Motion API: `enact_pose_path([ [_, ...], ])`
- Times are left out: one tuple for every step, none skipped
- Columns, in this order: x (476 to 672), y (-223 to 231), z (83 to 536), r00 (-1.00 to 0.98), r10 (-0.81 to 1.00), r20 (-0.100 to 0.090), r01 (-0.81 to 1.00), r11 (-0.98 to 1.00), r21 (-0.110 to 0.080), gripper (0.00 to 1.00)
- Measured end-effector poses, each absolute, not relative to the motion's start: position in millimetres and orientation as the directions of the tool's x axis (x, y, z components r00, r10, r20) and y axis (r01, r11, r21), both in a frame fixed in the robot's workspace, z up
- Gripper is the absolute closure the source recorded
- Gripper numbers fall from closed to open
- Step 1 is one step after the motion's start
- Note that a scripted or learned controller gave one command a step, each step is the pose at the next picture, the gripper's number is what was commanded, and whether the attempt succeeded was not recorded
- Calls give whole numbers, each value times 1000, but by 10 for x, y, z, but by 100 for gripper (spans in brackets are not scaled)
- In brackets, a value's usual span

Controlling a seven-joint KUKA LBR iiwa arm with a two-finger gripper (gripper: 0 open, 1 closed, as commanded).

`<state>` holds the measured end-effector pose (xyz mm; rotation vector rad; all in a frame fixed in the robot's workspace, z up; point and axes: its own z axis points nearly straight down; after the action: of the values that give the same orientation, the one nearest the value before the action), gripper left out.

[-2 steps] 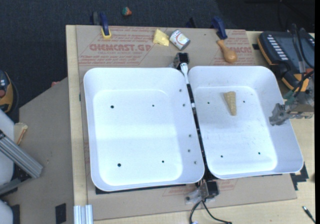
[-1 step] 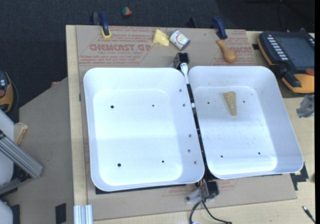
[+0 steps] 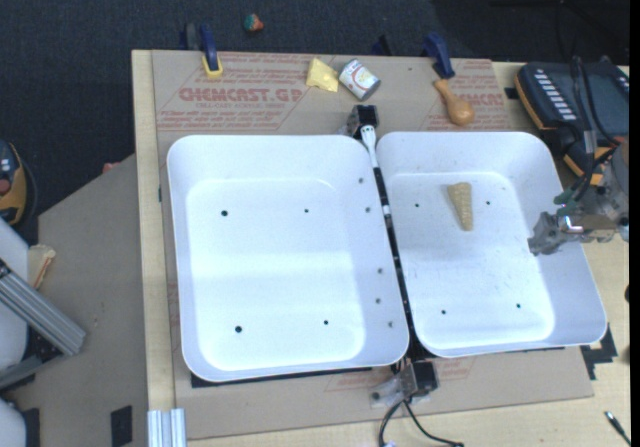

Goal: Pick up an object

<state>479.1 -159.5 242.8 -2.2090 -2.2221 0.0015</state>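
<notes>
Gripper at the right bin's edge, cone lying apart

Bins are being viewed from above: 2 shallow white ones sitting side by side on a cardboard-covered bench (image 3: 300, 95). In the right bin (image 3: 520, 330), 1 tan cone-shaped object (image 3: 461, 204) is lying on the floor of the upper middle, its narrow end pointing toward the bottom of the view. The left bin (image 3: 200, 335) is being shown with bare white floor. The gripper (image 3: 548, 234) is being held at the right bin's right rim, well apart from the cone, and nothing is seen between its fingers; whether they are wide or narrow cannot be told. Beyond the bins, a yellow block (image 3: 322, 76), a small white box (image 3: 359, 79) and a wooden-handled piece (image 3: 454, 103) are resting on the cardboard.
</notes>
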Motion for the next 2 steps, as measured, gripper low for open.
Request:
enact_pose_path([
  [4793,-2213,2911,4,1000,-7,1000,-4,7,100],
  [4787,-2113,2405,0,1000,3,1000,0,-5,100],
])
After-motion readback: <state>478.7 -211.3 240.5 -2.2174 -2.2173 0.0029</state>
